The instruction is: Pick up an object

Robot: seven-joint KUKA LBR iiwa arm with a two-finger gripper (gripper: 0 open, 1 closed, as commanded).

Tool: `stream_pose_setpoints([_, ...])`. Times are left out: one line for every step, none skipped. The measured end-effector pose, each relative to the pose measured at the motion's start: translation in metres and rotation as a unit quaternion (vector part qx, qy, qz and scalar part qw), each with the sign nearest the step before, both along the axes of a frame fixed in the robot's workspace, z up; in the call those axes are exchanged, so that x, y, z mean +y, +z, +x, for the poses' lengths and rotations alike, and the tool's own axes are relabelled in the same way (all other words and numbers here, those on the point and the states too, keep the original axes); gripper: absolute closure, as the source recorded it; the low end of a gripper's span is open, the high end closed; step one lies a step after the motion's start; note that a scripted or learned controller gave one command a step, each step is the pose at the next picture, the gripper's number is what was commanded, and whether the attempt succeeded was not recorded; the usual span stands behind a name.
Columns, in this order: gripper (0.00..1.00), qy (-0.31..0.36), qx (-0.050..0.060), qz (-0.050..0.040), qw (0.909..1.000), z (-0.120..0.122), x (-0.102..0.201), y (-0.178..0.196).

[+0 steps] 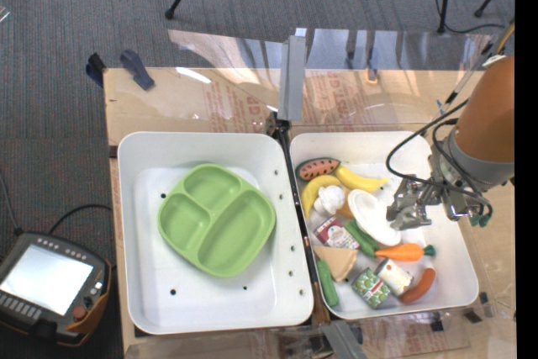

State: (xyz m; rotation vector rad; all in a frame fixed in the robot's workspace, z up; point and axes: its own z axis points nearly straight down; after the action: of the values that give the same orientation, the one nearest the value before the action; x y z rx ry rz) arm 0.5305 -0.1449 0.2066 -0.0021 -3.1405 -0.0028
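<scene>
Just below the pincer [409,213], perhaps touching, the carrot [401,252].

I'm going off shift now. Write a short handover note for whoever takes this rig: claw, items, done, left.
Claw: low in the right bin, over the white dish; nothing seen in its grip.
Items: all in the right bin, including bananas, carrot, watermelon slice and sausage. Green tray sits in the left bin.
Done: reach into the bin.
Left: grasp and lift one item.
</scene>
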Motion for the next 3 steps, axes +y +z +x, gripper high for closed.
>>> stream_pose_setpoints([0.0,0.123,-0.004,-0.0025,0.9925,0.003,0.034,-0.108])
stream_pose_setpoints([0.0,0.1,-0.02,-0.0052,0.9948,-0.031,0.012,-0.109])
stream_pose_setpoints([0.0,0.104,-0.013,-0.0029,0.9944,-0.036,0.001,-0.111])
